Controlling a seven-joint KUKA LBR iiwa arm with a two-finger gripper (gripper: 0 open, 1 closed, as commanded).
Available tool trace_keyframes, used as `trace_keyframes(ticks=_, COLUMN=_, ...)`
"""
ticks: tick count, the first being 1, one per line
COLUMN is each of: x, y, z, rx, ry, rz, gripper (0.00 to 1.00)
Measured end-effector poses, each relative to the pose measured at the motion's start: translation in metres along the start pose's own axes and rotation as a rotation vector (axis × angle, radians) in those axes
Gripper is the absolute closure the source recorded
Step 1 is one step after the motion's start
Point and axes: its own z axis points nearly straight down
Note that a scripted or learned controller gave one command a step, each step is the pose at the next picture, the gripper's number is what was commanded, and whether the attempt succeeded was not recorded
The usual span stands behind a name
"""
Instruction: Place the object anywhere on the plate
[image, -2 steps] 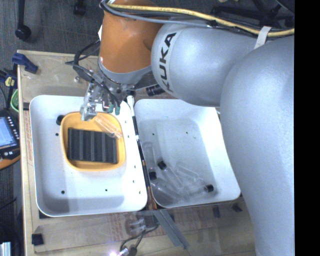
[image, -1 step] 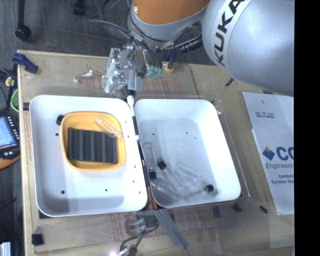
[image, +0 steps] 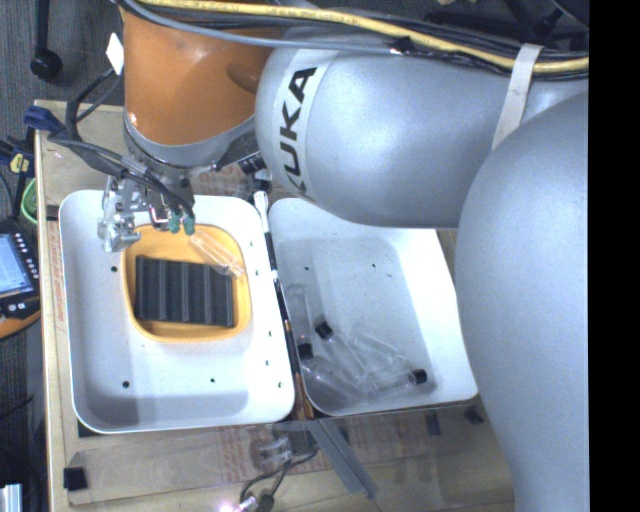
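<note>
Smooth grey casing with black KUKA lettering (image: 298, 125) — broad orange band (image: 190, 70) just above the pincer (image: 150, 215), black and yellow cables (image: 330, 25) draped higher up.

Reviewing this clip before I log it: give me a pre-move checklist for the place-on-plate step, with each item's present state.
1. Plate sits in the left bin: ok.
2. Gripper is over the plate's upper rim: ok.
3. Clear object lies at the plate's upper right edge, just below the fingertips: ok.
4. Object between the fingers: cannot tell.
5. Object resting fully on the plate rather than tilted on its rim: cannot tell.
6. Clear items in the right bin lie apart from the gripper: ok.
</note>
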Motion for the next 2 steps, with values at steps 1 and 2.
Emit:
trace_keyframes(ticks=1, x=-0.038, y=-0.031, z=-0.122, rx=0.000, ry=-0.006, rz=-0.321, gripper=1.00)
trace_keyframes(ticks=2, x=-0.039, y=-0.031, z=-0.133, rx=0.002, ry=-0.009, rz=-0.321, gripper=1.00)
